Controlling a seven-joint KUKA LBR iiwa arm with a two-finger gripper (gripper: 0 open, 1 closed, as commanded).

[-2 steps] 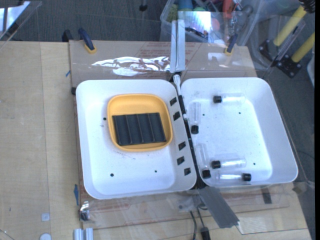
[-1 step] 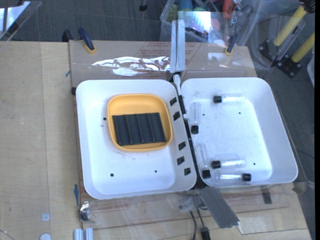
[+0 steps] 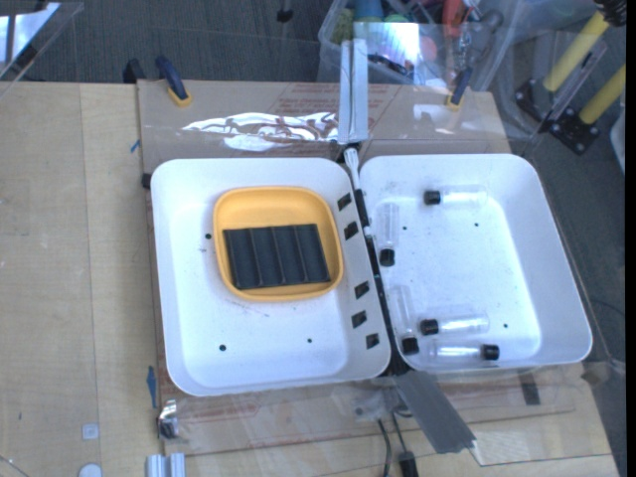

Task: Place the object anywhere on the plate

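A yellow, rounded-square plate [image 3: 273,200] lies in the left white bin [image 3: 258,344], towards its back. On the plate rests a flat black ridged block [image 3: 275,255], which covers most of the plate's floor and reaches close to its front rim. In the right white bin [image 3: 487,266] lie several clear tubes with black caps: one at the back [image 3: 454,198], one by the left wall [image 3: 386,230], and two near the front [image 3: 454,324] [image 3: 463,351].
Small black tabs [image 3: 355,261] line the divider between the bins. A clear box of mixed items [image 3: 427,18] stands behind the bins. Brown board [image 3: 258,127] lies at the back, and a grey metal piece [image 3: 432,410] juts out at the front.
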